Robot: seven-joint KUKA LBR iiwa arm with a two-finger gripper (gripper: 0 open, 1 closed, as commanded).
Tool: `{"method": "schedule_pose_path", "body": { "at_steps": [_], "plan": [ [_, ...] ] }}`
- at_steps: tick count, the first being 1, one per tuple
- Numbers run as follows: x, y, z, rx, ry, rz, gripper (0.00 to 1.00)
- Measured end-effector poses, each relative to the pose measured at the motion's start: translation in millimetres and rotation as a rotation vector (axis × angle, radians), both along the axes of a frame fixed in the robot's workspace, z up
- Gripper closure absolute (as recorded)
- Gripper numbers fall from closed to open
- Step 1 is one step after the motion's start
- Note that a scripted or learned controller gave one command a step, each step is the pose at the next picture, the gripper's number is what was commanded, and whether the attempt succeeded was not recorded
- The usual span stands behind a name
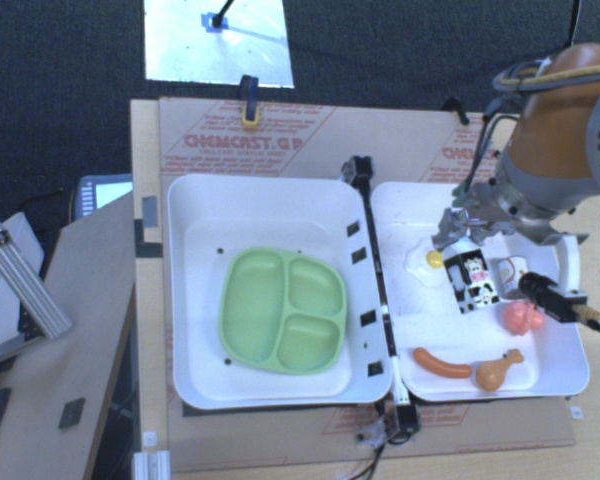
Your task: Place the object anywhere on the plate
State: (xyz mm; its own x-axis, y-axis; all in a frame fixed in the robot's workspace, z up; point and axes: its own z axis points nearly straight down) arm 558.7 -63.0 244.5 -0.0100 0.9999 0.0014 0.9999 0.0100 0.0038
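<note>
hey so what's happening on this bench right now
A grey and orange robot arm reaches in over the right bin, its gripper low near a fried-egg toy and a black-and-white cow-patterned item. Nothing can be seen between its fingers. A sausage, a drumstick and a pink toy also lie in that bin. The green divided plate in the left bin has nothing on it yet.

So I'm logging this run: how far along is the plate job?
Nothing looks done: the green plate in the left bin carries no object. In hand: the hand is low in the right bin, above the fried egg; no grasp is visible. Left: the sausage, drumstick and pink toy lie there, so picking and placing remain.
</note>
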Motion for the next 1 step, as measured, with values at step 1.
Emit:
{"method": "schedule_pose_path", "body": {
  "at_steps": [1],
  "plan": [
    [0.0,52.1,-13.3,0.0,0.002,0.0,1.0]
  ]
}}
